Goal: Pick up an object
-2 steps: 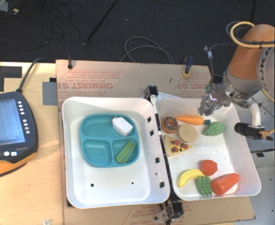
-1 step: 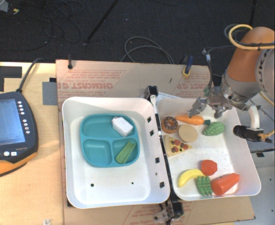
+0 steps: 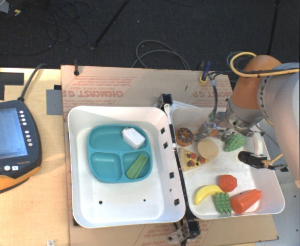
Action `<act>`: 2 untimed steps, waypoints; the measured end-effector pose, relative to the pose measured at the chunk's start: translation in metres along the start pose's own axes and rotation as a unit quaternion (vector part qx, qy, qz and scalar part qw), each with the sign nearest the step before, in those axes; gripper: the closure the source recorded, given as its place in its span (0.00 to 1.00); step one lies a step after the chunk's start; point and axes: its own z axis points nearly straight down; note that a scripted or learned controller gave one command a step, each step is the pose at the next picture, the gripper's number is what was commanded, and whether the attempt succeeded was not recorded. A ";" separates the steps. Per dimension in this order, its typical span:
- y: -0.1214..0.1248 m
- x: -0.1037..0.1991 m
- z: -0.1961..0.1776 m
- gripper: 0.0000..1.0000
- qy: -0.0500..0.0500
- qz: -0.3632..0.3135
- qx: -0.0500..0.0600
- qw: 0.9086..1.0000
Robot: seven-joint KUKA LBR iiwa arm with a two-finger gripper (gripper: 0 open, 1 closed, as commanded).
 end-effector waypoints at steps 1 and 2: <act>0.001 0.000 -0.006 0.00 0.000 -0.002 -0.002 1.000; 0.002 0.000 -0.017 1.00 0.000 -0.003 -0.002 1.000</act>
